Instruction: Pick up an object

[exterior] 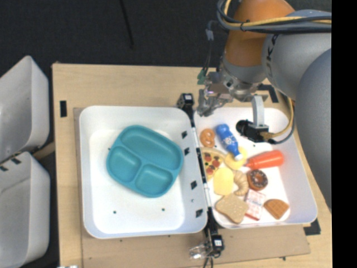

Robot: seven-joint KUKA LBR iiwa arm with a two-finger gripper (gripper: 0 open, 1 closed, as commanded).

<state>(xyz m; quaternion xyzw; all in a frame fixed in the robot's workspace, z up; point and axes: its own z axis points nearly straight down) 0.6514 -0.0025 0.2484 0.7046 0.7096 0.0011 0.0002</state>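
My gripper [209,102] hangs above the back left corner of the right bin [301,197], under the orange wrist band, with nothing seen between its fingers. Just in front of it in the bin lie a small orange round item [207,137] and a blue bottle [227,139]. Further forward are a pizza slice [212,161], a yellow cheese wedge [223,181], an orange carrot-like piece [265,159], a chocolate doughnut [257,179], a slice of bread [231,208], a waffle-like biscuit [276,207] and a pink-and-white packet [255,201].
The left bin [95,216] holds a teal divided plate [145,160]. A ridge with black clips [196,166] separates the two bins. White casings [19,116] stand off the bench's left side.
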